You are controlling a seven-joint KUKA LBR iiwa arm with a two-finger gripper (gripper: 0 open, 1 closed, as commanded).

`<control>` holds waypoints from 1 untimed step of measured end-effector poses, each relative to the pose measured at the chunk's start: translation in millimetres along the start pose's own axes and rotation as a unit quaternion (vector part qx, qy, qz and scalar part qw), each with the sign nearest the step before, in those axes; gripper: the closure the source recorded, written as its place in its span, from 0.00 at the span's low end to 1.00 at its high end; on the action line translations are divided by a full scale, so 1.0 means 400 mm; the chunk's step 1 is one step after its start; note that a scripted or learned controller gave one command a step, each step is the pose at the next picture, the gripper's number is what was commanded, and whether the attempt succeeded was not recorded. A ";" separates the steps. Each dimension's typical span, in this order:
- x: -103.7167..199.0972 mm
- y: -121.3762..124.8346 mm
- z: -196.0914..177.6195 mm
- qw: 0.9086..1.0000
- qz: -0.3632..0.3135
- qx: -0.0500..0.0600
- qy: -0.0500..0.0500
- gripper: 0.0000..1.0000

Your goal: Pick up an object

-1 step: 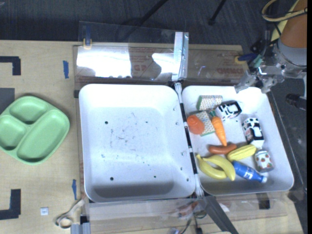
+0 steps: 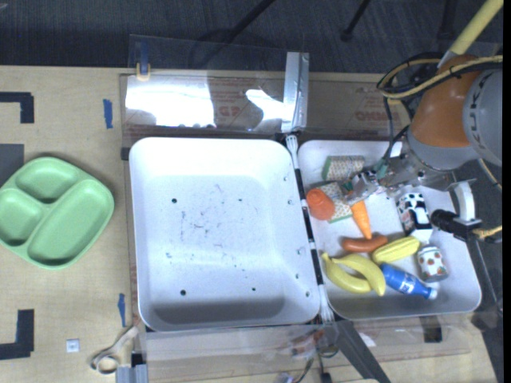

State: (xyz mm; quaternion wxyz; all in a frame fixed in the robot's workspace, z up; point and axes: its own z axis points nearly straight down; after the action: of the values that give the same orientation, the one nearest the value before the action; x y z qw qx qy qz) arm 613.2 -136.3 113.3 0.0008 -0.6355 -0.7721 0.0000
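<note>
My gripper reaches in from the right and hangs low over the back of the right bin. It is just above and right of an orange round fruit and a small carrot, beside a speckled green pad. A reddish sausage, a banana, a yellow piece, a blue bottle, a spotted white cup and a black-and-white toy lie nearer the front.
The left bin adjoins the right bin along a shared wall. A green divided plate rests on the bench at far left. A clear plastic panel stands behind the bins. Cables hang by the arm's orange band.
</note>
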 end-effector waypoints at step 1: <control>-0.002 0.000 -0.025 1.000 0.001 -0.001 0.000 1.00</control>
State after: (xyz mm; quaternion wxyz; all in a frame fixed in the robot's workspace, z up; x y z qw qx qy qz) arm 613.2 -137.0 123.3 0.0005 -0.6366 -0.7712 -0.0010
